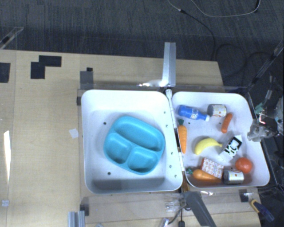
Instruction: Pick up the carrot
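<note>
Near carrot [205, 176]: lies at 7 o'clock in the right bin [248, 104], touching a printed box [212, 167].
Farther carrot [182, 138]: at 9 o'clock, along the bin wall, green end pointing to 12.
Handling: I judge either one light, stiff and smooth; I would grip across the thick middle.
Fingers [259, 131]: at 3 o'clock by the rim; wide or narrow, I cannot tell.

We see a pale wooden bench top [40, 133] with black patches [45, 65] near its far left, a dark grey carpet [88, 22] beyond it crossed by a thin black cable [213, 13], and a metal post [169, 64] standing at the bench's back.
</note>
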Action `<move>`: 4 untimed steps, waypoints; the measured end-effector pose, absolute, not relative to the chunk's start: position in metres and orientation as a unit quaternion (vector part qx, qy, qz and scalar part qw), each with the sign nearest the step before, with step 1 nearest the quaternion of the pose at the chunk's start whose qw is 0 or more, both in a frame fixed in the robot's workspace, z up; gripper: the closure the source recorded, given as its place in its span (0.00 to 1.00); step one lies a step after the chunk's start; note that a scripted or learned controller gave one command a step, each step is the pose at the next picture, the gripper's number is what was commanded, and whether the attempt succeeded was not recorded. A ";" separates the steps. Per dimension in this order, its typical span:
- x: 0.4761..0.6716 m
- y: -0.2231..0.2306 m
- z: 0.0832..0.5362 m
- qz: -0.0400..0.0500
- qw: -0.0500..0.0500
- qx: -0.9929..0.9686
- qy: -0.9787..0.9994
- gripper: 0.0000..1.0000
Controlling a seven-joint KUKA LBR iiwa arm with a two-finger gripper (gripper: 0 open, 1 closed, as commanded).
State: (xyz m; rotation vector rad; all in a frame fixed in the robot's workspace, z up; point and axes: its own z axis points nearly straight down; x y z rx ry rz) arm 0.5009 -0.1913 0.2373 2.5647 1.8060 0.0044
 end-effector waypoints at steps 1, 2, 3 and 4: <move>0.511 -0.190 0.222 0.001 0.001 0.815 0.579 1.00; 0.529 -0.172 0.216 0.001 0.002 0.817 0.576 1.00; 0.531 -0.171 0.226 0.002 0.004 0.814 0.580 1.00; 0.536 -0.196 0.225 0.001 0.002 0.852 0.523 1.00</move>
